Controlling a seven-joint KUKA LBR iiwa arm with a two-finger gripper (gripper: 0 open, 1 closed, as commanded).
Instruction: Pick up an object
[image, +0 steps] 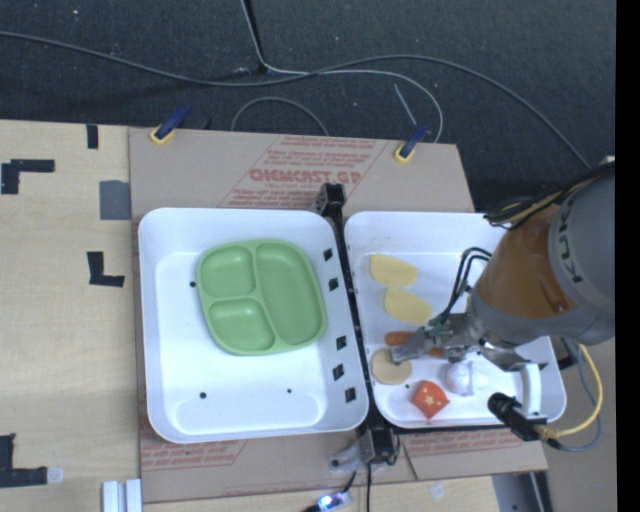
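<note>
Tool (425, 345) hangs low in the right bin (520, 228), just above a tan disc (388, 368) and beside a red-orange block (429, 399); whether it grips anything cannot be told. The block looks light, stiff and perhaps smooth, best pinched across flat sides. Cardboard (300, 170) under the bins reads "CHEMCAST GP"; the left bin holds a green tray (262, 297).

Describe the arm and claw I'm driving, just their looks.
The arm is a thick, rounded grey body with a broad orange band above the wrist. Dark cables loop along the band toward the claw, a small grey metal part. A yellow cable curls below the arm, beside a black fitting.
</note>
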